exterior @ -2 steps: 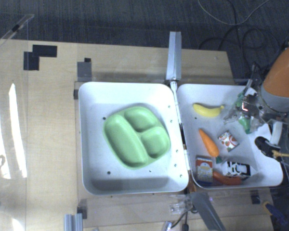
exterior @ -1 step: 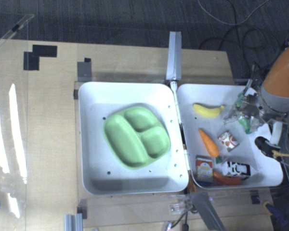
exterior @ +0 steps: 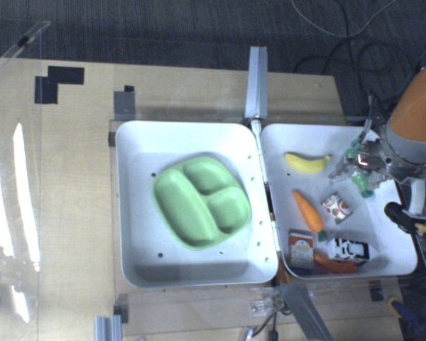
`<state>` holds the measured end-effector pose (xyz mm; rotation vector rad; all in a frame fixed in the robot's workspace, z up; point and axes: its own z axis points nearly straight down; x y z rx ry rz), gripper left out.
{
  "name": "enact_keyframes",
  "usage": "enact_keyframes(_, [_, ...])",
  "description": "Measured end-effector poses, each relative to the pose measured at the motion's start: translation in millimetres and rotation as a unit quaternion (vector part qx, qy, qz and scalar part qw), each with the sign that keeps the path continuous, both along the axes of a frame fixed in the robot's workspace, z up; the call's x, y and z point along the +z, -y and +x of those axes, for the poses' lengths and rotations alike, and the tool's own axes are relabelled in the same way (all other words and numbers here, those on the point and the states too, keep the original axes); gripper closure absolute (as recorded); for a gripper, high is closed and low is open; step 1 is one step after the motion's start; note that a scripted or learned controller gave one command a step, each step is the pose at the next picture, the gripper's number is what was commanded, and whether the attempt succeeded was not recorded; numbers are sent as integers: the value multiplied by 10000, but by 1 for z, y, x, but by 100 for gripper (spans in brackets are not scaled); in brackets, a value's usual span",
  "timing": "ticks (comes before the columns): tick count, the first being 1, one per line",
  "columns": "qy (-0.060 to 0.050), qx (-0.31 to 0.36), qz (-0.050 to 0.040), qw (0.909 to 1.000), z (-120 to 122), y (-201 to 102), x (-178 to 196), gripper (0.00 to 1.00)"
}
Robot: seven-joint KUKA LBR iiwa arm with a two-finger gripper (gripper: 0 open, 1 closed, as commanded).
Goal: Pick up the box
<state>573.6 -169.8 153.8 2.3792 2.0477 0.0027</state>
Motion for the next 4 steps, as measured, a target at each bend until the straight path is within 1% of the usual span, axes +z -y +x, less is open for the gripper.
enact_keyframes(1, [2,-6,0,10000,0,1,0,0])
enact_keyframes(2, [12,-32,-8,10000,25,15,86,0])
enact_keyframes(3, [1,-1494,-2,9888,-9,10,97,0])
enact_keyframes(4, [-17,-1987,7,9801,-17,9,-38,0])
